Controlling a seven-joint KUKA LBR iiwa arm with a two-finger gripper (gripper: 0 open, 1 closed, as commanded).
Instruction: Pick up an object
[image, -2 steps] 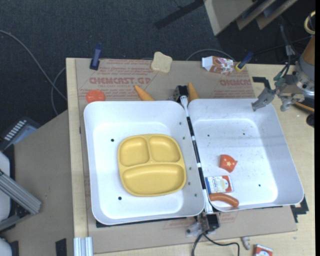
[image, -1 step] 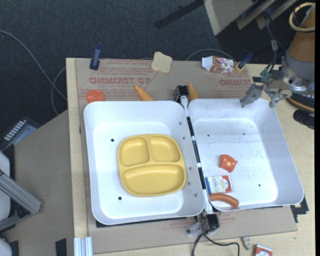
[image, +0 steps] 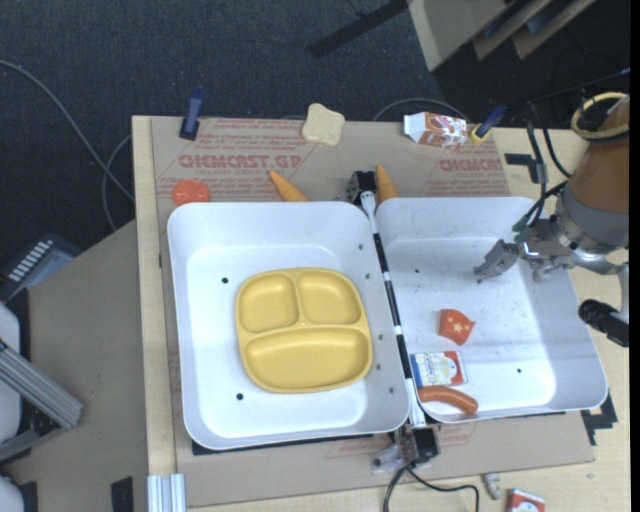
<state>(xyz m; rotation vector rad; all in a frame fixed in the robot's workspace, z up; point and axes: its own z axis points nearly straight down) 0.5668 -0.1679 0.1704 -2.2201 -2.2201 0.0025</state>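
In the right bin (image: 560, 385) lie a small red-orange block with a star mark (image: 455, 324), a flat white, blue and red packet (image: 438, 369) and a toy sausage (image: 448, 400) at the front left corner. My gripper (image: 518, 266) hangs over the back of this bin, up and to the right of the red block and apart from it. Its fingers are spread open and hold nothing. Above the gripper, the orange wrist band (image: 600, 175) shows at the right edge.
The left bin (image: 200, 300) holds a yellow divided plate (image: 303, 329). Behind the bins on the cardboard lie a bread slice (image: 323, 124), a carrot (image: 287, 186), a red disc (image: 190, 193), a small carton (image: 436, 129) and a blue clip (image: 191, 113).
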